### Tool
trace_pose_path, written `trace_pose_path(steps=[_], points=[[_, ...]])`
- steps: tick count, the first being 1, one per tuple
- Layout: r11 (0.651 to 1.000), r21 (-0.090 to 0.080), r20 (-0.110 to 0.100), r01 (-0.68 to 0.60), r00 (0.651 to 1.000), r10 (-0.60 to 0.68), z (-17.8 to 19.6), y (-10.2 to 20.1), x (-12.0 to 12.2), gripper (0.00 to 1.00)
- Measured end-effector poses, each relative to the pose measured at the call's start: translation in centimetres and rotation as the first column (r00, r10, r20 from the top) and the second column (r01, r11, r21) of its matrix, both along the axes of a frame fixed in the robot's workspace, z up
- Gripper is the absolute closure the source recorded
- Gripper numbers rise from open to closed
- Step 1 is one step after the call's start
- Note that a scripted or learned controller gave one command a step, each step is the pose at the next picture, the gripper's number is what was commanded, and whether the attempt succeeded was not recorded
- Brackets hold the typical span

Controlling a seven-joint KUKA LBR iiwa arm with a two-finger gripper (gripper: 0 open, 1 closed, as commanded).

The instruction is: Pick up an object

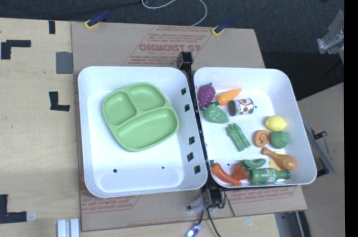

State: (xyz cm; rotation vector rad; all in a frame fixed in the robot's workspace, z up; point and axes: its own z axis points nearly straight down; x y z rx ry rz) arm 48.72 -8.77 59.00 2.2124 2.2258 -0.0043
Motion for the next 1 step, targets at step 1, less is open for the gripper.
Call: trace_pose_path(steps=[1], points=[[1.0,-0.001,0.0,-0.001,1.0,0.001,1.0,0.04,0.05,1.0]])
